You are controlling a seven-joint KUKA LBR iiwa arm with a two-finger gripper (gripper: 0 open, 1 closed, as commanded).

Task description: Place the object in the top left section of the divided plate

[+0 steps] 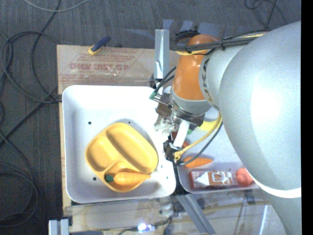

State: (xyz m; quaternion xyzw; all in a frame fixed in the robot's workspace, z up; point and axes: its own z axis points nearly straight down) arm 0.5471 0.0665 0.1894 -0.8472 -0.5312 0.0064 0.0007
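– Does the gripper (168, 131) hold anything?

– Open or clenched, I cannot tell from this angle. It hangs over the edge where the two bins meet, and I see nothing gripped in it. The grey arm (264, 102) with its orange band fills the right side.

– And the bins?

– The left bin (98, 106) holds the yellow divided plate (124, 146), set at a slant. The right bin (225, 163) is partly hidden by the arm.

– The object?

– An orange toy carrot (128, 179) with a green tip pointing left. It lies in the plate's compartment nearest the bottom of the view, not the top left one.

– Any writing?

– A cardboard sheet (105, 67) behind the left bin bears faded red print, too faint to read. In the right bin a flat packet (215, 178) has a red-brown label, illegible. Above it lies a second carrot (198, 161).
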